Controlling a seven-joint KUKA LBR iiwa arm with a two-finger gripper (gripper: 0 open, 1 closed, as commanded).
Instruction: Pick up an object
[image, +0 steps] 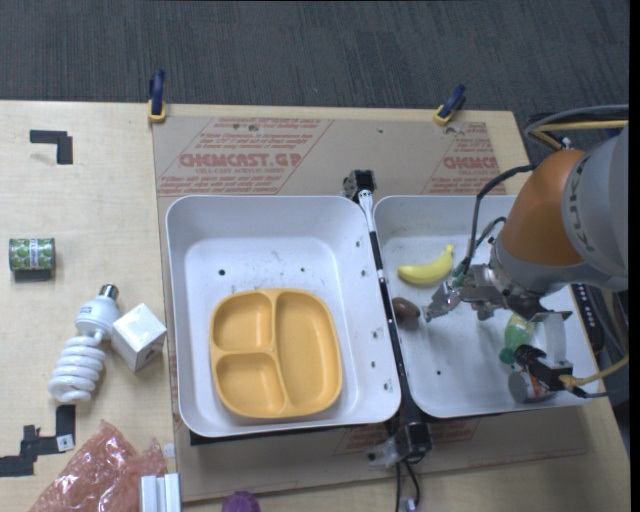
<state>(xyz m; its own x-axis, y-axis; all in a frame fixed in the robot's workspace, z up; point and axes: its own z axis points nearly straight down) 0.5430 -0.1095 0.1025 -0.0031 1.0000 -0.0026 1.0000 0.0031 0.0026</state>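
Banana (426, 268) is probably the closest pickable thing here, lying in the right bin (440, 385) near its upper left part, just up and left of the gripper (447, 300). The gripper hangs over the middle of that bin, metal fingers pointing left, and honestly I can't tell how far apart they are from this angle, nothing visibly sits between them, so I wouldn't say it's got hold of anything. Just left of the fingertips there's a small brown roundish object (406, 311), near the bin's left wall, close to the gripper but I can't tell if they touch. Below the wrist on the right side of the bin there's a green thing (517, 333) partly hidden under the arm, and lower down a small greyish can-like item (527, 385) with some orange and black bits near it, hard to make out. The arm (560, 215) itself comes in from the right, grey with the big orange band. Next door, the left bin (190, 300) holds a yellow divided plate (277, 352) with three compartments, sitting toward the lower middle. Out on the table (80, 200) to the left, well apart from both bins: a spiral light bulb (82, 350), a small white cube (139, 336) just beside it, a little green can (32, 255) further up, and a pinkish-red mesh bag (100, 470) at the bottom edge.
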